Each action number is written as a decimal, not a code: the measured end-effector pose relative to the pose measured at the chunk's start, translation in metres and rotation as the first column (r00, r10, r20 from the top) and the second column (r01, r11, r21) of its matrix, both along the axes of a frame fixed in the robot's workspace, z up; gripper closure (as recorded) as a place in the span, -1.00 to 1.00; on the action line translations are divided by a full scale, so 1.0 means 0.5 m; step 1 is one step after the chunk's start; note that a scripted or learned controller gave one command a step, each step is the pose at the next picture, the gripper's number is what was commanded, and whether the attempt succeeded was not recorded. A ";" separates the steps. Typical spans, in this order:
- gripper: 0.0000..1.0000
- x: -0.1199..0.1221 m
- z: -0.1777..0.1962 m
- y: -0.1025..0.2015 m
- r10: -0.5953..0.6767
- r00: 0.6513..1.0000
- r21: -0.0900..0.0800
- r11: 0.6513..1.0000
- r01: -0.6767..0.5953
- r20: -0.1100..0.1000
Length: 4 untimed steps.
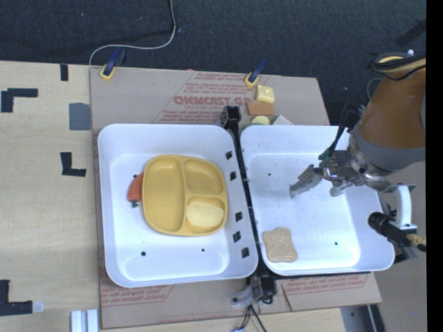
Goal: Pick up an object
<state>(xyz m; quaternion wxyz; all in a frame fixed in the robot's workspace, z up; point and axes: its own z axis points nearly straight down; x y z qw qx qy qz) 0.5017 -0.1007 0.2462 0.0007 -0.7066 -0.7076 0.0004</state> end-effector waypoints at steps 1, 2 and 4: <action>-1.00 0.073 -0.231 0.017 0.001 1.000 0.000 1.000 -0.001 -0.001; -1.00 0.174 -0.328 -0.087 -0.002 1.000 -0.001 1.000 0.002 0.002; 1.00 0.333 -0.304 0.005 0.002 1.000 -0.002 1.000 -0.002 0.000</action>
